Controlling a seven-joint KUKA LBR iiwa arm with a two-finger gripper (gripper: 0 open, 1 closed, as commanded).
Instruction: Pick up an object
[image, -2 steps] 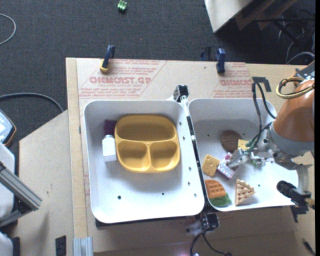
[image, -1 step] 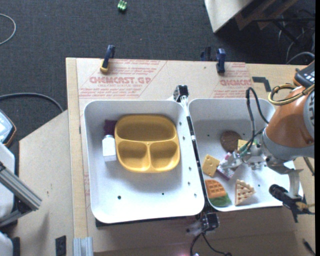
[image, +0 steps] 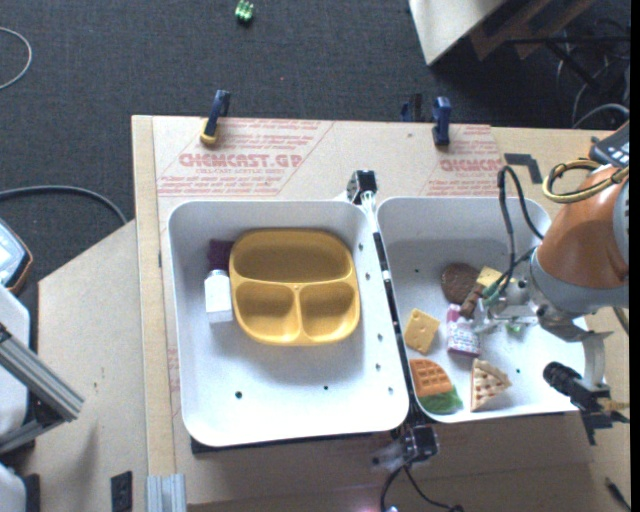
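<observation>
At the right edge of the frame, we saw the grey arm (image: 590, 250) with its orange band reaching down into the right bin (image: 420, 225). Its gripper (image: 492, 312) sat low over the middle of that bin, amid metal parts and cables, and we could not tell how its jaws stood, nor whether anything lay between them.

Around the gripper lay a scatter of toy food. A brown round piece (image: 460, 282) rested just to its upper left, with a small pale yellow block (image: 489, 278) beside it. A yellow cheese wedge (image: 422, 330) lay further left, near the bin's left wall. A small pink and white item (image: 463, 340) sat just below and left of the gripper. Toward the bin's lower edge we found a waffle (image: 430, 378) lying partly on a green piece (image: 444, 402), and a waffle-patterned triangle (image: 488, 384) just to the right of them.

Across the left half of the frame, the left bin (image: 195, 400) held a yellow divided plate (image: 294, 285) near its centre. A small white bottle (image: 218, 297) touched the plate's left side, and a dark purple thing (image: 220, 251) showed just above the bottle, partly hidden by the plate.

Both bins rested on a brown board (image: 150, 200) printed with red lettering, with two clamps (image: 214, 117) gripping its upper edge.
</observation>
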